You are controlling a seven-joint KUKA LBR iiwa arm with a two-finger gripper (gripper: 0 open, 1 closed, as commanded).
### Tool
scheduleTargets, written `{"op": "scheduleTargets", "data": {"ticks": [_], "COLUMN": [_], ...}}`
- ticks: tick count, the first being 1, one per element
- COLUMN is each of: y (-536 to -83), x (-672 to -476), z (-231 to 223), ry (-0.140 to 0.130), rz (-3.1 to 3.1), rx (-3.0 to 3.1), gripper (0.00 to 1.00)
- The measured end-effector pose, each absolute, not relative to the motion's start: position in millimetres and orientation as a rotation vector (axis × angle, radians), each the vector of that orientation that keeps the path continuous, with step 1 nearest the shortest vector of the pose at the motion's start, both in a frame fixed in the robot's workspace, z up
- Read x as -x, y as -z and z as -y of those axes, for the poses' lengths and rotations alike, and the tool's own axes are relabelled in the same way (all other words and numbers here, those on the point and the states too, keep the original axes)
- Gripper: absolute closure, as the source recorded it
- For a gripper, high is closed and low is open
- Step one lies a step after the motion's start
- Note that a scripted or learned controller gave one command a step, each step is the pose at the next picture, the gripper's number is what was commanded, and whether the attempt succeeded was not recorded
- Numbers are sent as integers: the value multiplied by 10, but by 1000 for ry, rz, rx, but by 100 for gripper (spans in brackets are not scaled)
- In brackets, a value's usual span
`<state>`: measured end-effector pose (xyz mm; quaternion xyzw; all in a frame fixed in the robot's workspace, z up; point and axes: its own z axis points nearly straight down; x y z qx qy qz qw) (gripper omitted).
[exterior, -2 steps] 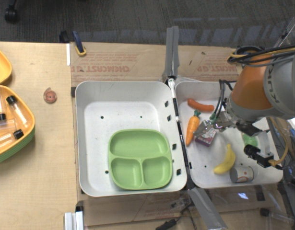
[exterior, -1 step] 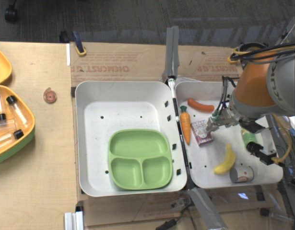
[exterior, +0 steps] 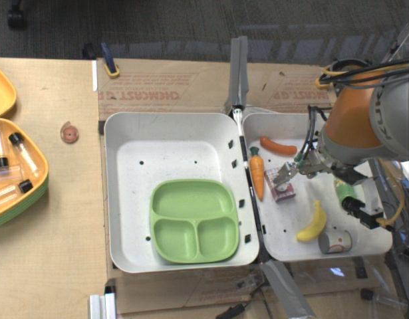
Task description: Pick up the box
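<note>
Camera view: the box (exterior: 282, 185) is seen in the right bin (exterior: 364, 244), beside the carrot (exterior: 257, 173); the gripper (exterior: 288, 172) is set just over it (grip state cannot be told); a corner catch could tip it.

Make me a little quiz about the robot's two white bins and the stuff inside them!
1. True or false: the green plate lies in the right bin.
2. Which food lies right beside the box? A carrot, B banana, C sausage.
3. Fill in: the gripper hangs just above the ____.

Key: 1 false, it lies in the left bin. 2 A. 3 box.
</note>
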<state>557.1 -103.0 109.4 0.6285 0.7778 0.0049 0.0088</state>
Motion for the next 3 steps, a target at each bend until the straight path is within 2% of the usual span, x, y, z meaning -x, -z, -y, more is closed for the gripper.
{"op": "scheduleTargets", "data": {"ticks": [1, 2, 3], "y": [-922, -1008, -2637], "x": [-5649, -5647, -5911], "z": [1007, 1014, 743], "ry": [1, 2, 5], "rz": [-2536, -2536, -2341], "rx": [-1853, -1853, -2094], "gripper": [0, 100, 100]}}
